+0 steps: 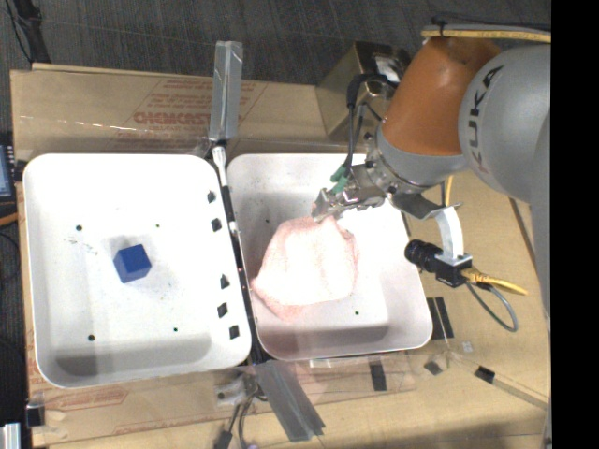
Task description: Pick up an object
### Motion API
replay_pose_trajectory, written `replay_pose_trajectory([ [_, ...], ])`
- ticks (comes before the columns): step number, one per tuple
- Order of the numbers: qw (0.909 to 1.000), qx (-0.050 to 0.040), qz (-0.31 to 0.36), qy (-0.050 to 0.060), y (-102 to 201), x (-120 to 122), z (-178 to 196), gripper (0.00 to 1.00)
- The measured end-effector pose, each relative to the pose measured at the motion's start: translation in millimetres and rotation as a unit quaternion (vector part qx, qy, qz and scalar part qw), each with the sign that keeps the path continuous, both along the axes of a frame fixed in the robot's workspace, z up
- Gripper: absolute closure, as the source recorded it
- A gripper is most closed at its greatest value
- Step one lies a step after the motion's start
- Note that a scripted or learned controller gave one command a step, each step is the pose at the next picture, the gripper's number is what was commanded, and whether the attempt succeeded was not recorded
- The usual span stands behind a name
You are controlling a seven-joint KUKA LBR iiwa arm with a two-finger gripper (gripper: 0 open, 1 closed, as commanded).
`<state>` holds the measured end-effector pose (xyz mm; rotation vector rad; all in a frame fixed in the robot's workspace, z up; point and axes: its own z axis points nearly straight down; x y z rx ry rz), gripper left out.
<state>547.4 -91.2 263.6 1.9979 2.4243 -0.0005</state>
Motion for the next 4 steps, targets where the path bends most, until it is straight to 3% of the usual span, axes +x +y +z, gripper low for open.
replay_pose_trajectory([
  [1, 1.0, 0.0, 0.0, 0.0, 0, 0, 0, 0.0],
  [2, 0.9995, -0.0001, 0.031, 0.0, -7, 42, -171, 0.0],
  [4, 0.9995, -0.0001, 0.031, 0.0, -8, 42, -171, 0.0],
])
